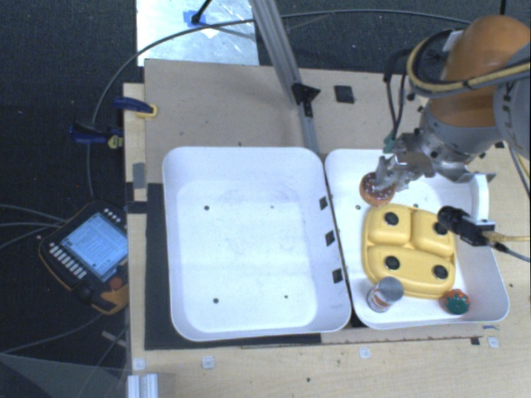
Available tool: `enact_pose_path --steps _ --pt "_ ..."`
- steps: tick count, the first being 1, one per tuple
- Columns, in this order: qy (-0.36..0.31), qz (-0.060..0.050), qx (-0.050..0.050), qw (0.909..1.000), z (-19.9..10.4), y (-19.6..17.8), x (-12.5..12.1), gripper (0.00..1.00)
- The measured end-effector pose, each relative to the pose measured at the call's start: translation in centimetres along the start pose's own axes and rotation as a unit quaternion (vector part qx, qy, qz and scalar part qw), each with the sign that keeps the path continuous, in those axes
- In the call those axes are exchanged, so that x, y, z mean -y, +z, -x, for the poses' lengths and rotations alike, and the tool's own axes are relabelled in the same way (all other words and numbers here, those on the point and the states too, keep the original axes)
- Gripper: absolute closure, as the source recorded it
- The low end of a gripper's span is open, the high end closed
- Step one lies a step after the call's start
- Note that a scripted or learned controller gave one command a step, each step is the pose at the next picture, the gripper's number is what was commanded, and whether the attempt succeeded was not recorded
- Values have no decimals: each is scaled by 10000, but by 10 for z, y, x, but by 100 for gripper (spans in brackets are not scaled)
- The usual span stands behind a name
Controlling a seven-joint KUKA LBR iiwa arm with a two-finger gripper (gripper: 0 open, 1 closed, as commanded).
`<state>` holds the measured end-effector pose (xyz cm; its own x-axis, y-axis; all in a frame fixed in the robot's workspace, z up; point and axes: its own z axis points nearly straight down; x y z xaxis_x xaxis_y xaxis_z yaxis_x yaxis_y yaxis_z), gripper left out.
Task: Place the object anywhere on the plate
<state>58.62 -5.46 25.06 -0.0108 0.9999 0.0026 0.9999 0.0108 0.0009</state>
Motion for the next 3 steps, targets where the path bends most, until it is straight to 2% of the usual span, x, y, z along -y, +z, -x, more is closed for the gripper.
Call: enact_pose_path --steps 1,2,3 --pt "0 0 0 10000 -52 -4 5 100" --pt "5 -9 1 10000 -106 16 15 100" --pt "4 3 1 10000 -154 18 13 100"
